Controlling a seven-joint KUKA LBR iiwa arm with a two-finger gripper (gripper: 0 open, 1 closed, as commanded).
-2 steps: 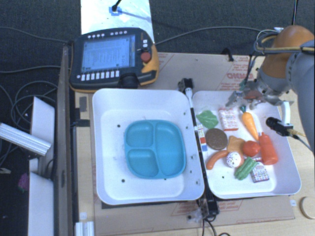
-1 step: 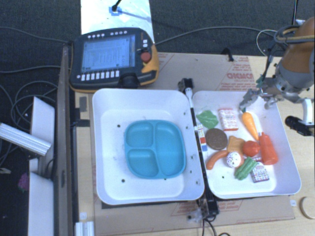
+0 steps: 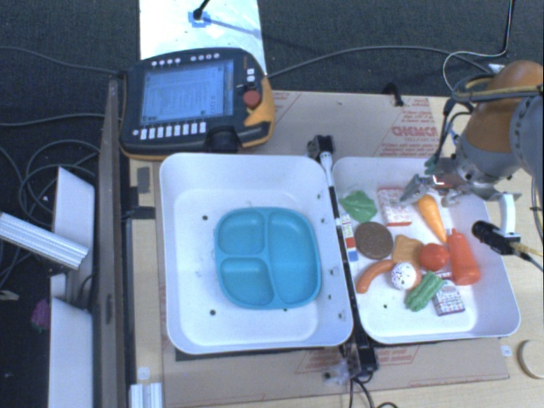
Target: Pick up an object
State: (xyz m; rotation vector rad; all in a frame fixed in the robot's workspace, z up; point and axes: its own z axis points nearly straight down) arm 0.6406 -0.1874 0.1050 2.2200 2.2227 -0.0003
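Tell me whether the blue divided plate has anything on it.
Empty. The blue divided plate lies flat in the left bin with all its compartments bare; the toy foods lie in the right bin.

The arm [image 3: 501, 117] comes in from the right side of the view, at the upper right. Its grey body bends downward, and the orange band sits above the wrist. The wrist is tilted toward the left and down. The gripper [image 3: 435, 187] hangs low at the end of it, with two metal fingers [image 3: 416, 189] spread a little apart, and nothing is between them.
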